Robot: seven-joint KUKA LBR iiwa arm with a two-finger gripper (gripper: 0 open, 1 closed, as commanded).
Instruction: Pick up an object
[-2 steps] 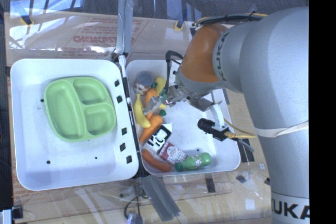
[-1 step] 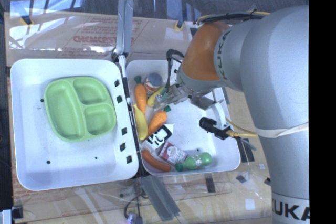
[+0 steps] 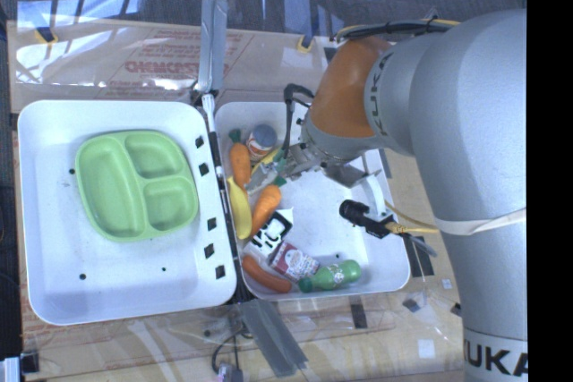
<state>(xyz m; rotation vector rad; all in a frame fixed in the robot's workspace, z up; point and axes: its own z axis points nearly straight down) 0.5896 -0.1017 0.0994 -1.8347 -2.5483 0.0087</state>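
The right bin holds a pile of toy foods along its left side: two orange carrots, a yellow banana, a small can, a black-and-white tag, a red sausage, a red packet and a green vegetable. My gripper reaches down from the right into the upper left part of this bin, right beside the carrots. The arm's wrist hides its tips.
The left bin carries a light green divided plate. A black clamp-like part sticks out over the right bin's middle. The arm's large grey body covers the right side of the bench.
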